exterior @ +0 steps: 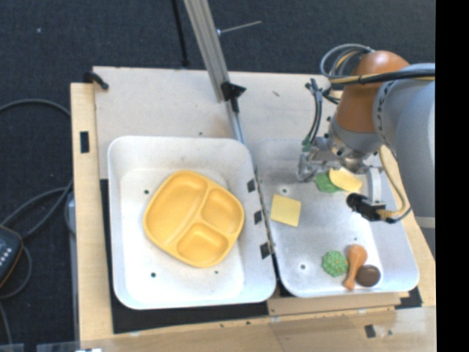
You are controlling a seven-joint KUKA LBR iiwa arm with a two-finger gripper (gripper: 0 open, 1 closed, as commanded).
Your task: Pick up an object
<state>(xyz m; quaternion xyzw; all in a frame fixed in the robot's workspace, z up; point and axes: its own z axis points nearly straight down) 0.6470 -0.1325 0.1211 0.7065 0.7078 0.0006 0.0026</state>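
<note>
Camera view from above: the arm (381, 101) reaches in from the right, its gripper (322, 169) low over the far part of the right bin (308, 270); whether it is wide, narrow or holding cannot be told. Just beside it lie a green piece (325, 183) and a pale yellow piece (344, 180). Nearer the middle lies a yellow square (286, 210); at the near edge, a green lump (335, 263) and a drumstick (356, 263). The left bin (132, 277) bears a yellow divided plate (193, 218).
</note>
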